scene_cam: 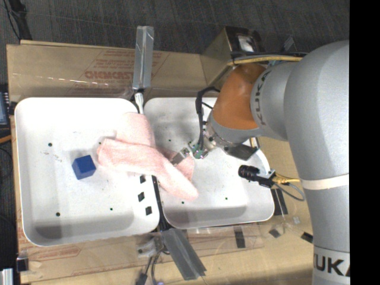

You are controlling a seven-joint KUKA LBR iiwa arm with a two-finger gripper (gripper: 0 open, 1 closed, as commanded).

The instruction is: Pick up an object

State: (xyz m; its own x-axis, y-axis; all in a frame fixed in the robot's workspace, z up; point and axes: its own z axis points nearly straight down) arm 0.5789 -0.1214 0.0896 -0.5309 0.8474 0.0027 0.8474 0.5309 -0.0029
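One pink towel (145,156) matters most here, because it lies draped over the wall between the two white bins, its long axis running from upper left in the left bin (35,177) down to lower right in the right bin (261,203). The end effector (196,151) hangs low in the right bin, just beside the towel's right-hand end, so the cloth lies to its left and slightly below in the camera view. How wide the end effector stands I cannot tell (the wrist and orange band hide most of it), and nothing is plainly gripped. A blue cube (84,166) sits well apart in the left bin, beyond the towel. In my judgement the towel's near end is the likeliest target, needing only a short shift leftward.
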